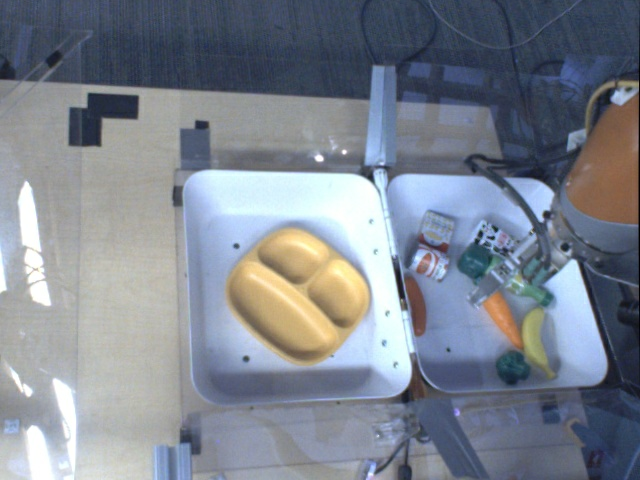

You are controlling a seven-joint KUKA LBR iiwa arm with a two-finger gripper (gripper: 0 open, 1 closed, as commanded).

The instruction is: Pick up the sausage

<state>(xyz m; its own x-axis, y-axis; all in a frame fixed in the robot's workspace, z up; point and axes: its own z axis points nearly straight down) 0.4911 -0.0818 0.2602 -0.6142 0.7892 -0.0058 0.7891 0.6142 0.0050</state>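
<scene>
While the gripper [522, 268] hovers (grip state unclear), one sausage [416, 306] lies apart — right bin [575, 373].

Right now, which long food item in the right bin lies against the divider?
The sausage, reddish-brown, alone along the bin's left wall; carrot and banana lie farther right.

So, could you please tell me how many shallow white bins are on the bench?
2. The left white bin holds a yellow three-compartment plate; the right white bin holds the reddish-brown sausage, by its left wall, among other small items.
</scene>
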